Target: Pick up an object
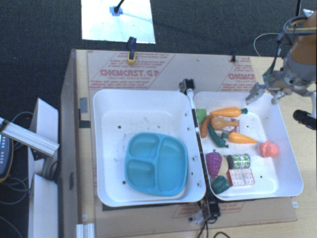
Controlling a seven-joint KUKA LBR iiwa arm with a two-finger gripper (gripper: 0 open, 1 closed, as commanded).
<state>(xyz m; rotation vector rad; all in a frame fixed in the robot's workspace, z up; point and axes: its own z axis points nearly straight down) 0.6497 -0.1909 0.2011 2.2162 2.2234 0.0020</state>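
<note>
Nearest us, the blue divided plate (156,164) sits in the left bin (106,113), while toy carrots (227,112) and other play food crowd the right bin (287,157). Beyond, the gripper (264,94) hovers over that bin's far rim, fingers (251,94) spread and holding nothing.

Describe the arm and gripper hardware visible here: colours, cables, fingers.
Grey arm with an orange band above the wrist, entering at top right. Thin pale cables loop around that upper section. The gripper is pale grey metal with two short fingers. No markings are legible.
</note>
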